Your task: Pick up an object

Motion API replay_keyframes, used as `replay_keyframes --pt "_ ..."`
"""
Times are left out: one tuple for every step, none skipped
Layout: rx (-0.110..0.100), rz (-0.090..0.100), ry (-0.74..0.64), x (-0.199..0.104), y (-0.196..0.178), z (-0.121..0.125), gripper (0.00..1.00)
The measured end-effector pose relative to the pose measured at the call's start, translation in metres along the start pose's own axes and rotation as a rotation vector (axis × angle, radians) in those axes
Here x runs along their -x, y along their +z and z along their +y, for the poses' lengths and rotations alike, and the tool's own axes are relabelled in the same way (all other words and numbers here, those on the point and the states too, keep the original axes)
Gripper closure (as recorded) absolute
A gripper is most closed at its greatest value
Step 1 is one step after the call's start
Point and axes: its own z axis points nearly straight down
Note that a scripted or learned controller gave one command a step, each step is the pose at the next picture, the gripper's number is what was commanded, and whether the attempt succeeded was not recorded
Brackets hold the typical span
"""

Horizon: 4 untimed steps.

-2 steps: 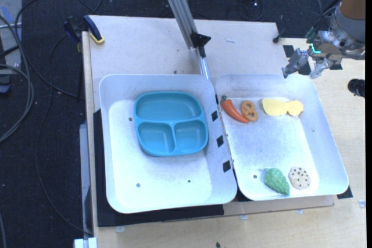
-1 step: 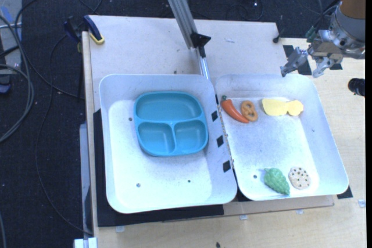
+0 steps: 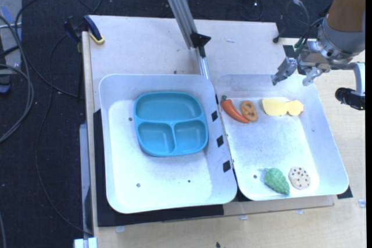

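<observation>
yellow object (image 3: 281, 107), the likeliest pick, lies in the right bin (image 3: 325, 125) near its far rim, long axis running left to right across the view, a paler lobe at its left and a deeper yellow lobe at its right. pincer (image 3: 296, 71) hangs above the bin's far edge, its two fingers spread and nothing between them; one fingertip (image 3: 279, 77) points down-left, the other sits further right. from the pincer the yellow object lies toward the near side of the bin and slightly left, close by, so the coming move is judged a short advance and descent, with the fingers best closing across the object's narrow width. left of the yellow object, a small brown pretzel (image 3: 249, 110) touches an orange-red chilli (image 3: 233, 110), whose axis slants down to the right. well apart, at the bin's near rim, a green leafy piece (image 3: 277, 180) lies just beside a round speckled cookie (image 3: 299, 178). left bin (image 3: 116, 125) holds a blue divided tray (image 3: 171, 123) with three compartments. both bins rest on the bench (image 3: 151, 43). grey arm with orange band (image 3: 347, 3) enters from the right.
</observation>
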Motion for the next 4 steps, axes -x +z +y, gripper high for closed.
replay_keyframes --pt "-0.003 0.001 0.003 0.000 0.064 -0.003 0.00" --pt "-0.001 0.001 0.004 0.001 0.124 -0.011 0.00" --pt "0.005 -0.001 0.003 0.001 0.110 -0.009 1.00" --pt "0.008 -0.001 0.001 -0.004 0.049 -0.013 1.00"
